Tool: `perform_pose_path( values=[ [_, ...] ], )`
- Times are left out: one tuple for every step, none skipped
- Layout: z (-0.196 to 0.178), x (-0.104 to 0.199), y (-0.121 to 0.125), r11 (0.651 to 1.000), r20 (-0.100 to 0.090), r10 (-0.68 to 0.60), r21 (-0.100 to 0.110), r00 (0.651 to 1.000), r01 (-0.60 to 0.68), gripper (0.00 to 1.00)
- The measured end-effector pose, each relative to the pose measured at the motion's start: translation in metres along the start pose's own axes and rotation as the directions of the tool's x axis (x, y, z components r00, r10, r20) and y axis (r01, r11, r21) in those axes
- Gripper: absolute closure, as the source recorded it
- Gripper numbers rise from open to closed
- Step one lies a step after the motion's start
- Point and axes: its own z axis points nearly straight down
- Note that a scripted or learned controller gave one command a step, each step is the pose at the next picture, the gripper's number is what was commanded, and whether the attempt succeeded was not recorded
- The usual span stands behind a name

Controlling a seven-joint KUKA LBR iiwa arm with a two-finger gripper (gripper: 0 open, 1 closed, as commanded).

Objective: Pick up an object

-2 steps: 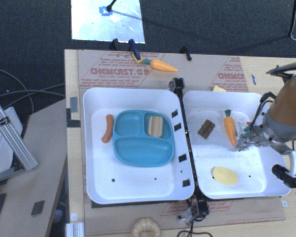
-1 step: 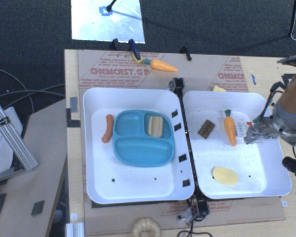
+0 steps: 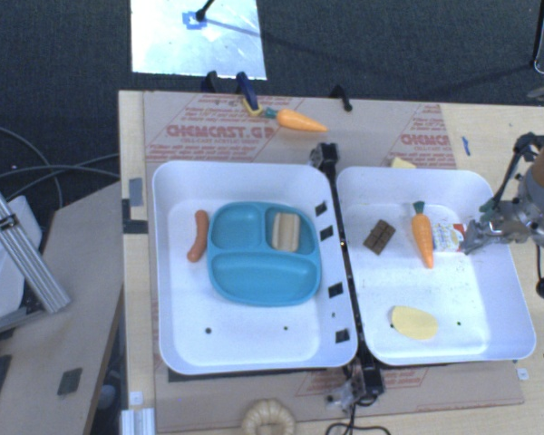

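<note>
Jaws first, and it's hard to call: the gripper [image 3: 477, 236] sits at the right rim of the right bin [image 3: 503, 320], its dark tips too small and blurred to judge, so whether they are spread or closed cannot be told. Nothing shows between them.

Now sweeping across from the left. In the left bin [image 3: 177, 243] an orange sausage [image 3: 198, 236] lies at about nine o'clock, upright along the bin's left side. Just beside it, toward three o'clock, sits the blue divided plate [image 3: 258, 275], with a tan bread slice [image 3: 286, 232] lying in its upper right compartment.

Over the divider into the right bin: a brown chocolate piece [image 3: 379, 236] lies near the left wall. At three o'clock from it is a toy carrot [image 3: 422, 236], green top pointing to twelve o'clock, tip to six. Touching the carrot's right side is a small white packet [image 3: 446, 235] with red and blue print, and the gripper hovers just beside that packet's right edge. Down at six o'clock in this bin rests a pale yellow chip [image 3: 412, 323].

Outside the bins, at twelve o'clock on the cardboard [image 3: 417, 134], a second carrot [image 3: 296, 121] lies on its side.
</note>
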Motion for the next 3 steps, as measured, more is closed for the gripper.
perform_pose_path(
  values=[
    [-0.032,0.0,0.002,1.0,0.0,0.0,0.001,1.0,0.0,1.0],
    [-0.042,0.057,0.01,1.0,-0.003,-0.007,0.002,1.0,0.007,1.0],
    [-0.029,0.109,0.019,1.0,-0.003,-0.006,0.004,1.0,0.006,1.0]
  ],
)
